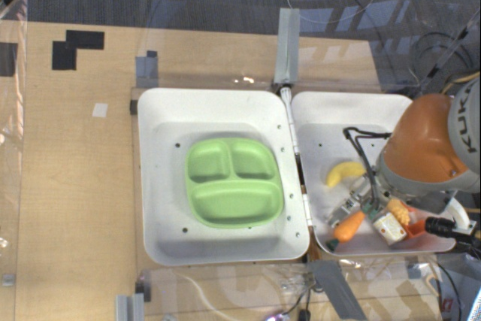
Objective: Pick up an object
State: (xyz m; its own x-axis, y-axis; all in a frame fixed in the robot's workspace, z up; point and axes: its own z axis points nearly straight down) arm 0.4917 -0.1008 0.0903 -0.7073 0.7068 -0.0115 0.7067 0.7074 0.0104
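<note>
Claw (pixel 359 204) is low in the right bin (pixel 323 116), just under the orange-banded wrist (pixel 425 143). Can't tell its state: the arm covers most of it and the metal bits are too small to read, so no claim it's pinching anything.

Candidate objs, rel. to claw:
- carrot-like orange piece (pixel 348 227), just below and slightly left, looks touching or nearly so. Closest target.
- banana (pixel 344 174), just above-left, apart from the claw, lying flat on the bin floor.
- small white/orange/red cluster (pixel 398 225), to the right, tucked under the arm, partly hidden; can't sort the items apart.
- green divided plate (pixel 234 182), well to the left in the other bin (pixel 161 177); flat and wide, poor pick for two fingers.

Judgement on doing the step well: go for the carrot piece, since it's nearest and narrow enough to span. It lies at a slant, so the claw should straddle it across the short axis, not along the length, and centre on the thick mid-section, as the tapered end will likely squirt out. Get low enough that contact is below the widest line, then lift straight up w/o dragging toward the bin's front wall, which is close below. Risk: cluster on the right may get nudged or caught too. Nothing is lifted off the surface of the bin yet, as far as visible.
</note>
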